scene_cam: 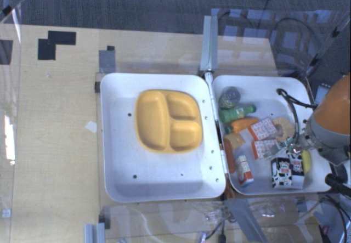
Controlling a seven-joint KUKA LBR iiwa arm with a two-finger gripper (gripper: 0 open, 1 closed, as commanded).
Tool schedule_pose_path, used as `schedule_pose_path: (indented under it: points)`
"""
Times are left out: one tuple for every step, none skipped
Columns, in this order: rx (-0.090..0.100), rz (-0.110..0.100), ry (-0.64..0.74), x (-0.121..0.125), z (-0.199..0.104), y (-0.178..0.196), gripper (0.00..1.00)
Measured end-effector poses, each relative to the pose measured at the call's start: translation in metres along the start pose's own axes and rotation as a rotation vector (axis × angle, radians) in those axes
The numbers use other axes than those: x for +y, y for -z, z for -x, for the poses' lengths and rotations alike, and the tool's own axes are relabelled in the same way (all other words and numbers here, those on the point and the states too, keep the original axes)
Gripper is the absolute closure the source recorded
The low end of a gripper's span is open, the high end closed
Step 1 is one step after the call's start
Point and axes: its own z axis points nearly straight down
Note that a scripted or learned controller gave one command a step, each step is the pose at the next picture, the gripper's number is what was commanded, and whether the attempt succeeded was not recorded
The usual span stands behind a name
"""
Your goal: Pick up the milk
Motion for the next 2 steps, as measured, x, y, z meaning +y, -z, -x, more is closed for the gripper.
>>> schedule_pose_path:
  points:
    - [-0.005, 0.009, 0.006, 0.004, 0.0, 0.013, 1.0]
    - [0.001, -0.018, 0.007, 0.021, -0.093, 0.12, 1.0]
